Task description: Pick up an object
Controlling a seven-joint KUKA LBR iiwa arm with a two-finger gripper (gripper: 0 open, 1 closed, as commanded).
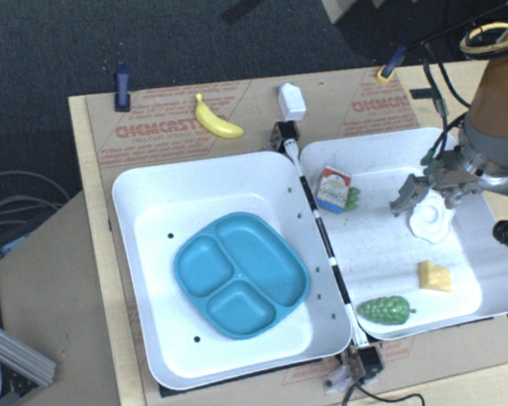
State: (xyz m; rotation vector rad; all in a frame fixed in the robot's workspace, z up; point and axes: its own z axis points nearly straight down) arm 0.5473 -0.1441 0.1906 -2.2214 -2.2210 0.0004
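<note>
Claw point(426, 196) low in right bin point(487, 302), fingers spread wide, nothing between them; hovering over or just touching small white round object point(429, 221), contact not resolvable. Likely poised there for a straight-down grab at that piece. White object near bin's right half, sitting apart from neighbours, so open approach. Yellow block point(435, 276) just below it, green lumpy item point(384, 311) near front wall, small carton with green bit point(333, 189) toward divider. Left bin point(141, 257) carrying blue sectioned tray point(239, 274), well away from the work. Banana point(216, 120) lying on the surface beyond the bins. Cables trailing near arm point(500, 112), possible snag.
</note>
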